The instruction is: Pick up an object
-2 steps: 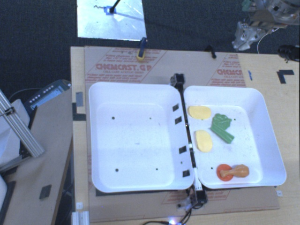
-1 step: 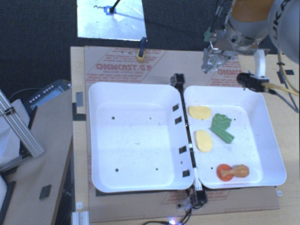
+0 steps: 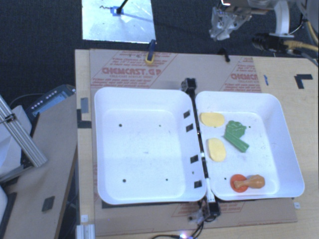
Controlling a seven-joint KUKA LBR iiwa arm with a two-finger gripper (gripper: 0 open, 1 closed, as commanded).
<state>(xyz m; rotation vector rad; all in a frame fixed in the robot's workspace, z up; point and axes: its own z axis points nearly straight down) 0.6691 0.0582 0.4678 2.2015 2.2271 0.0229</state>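
Beyond the two white bins [image 3: 149,96], the gripper [image 3: 221,29] hangs high; its jaws' spread is unreadable.

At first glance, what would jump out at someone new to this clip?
The bright toys in the right bin: two yellow pieces near its left wall, a green piece mid-bin, and an orange and red piece near the front. Next, the end effector hangs beyond the bench's far edge, well away from all of them.

Dark carpeted floor [image 3: 40,34] around a wooden bench [image 3: 164,63] (a shiny metal sheet [image 3: 117,13] beyond it)
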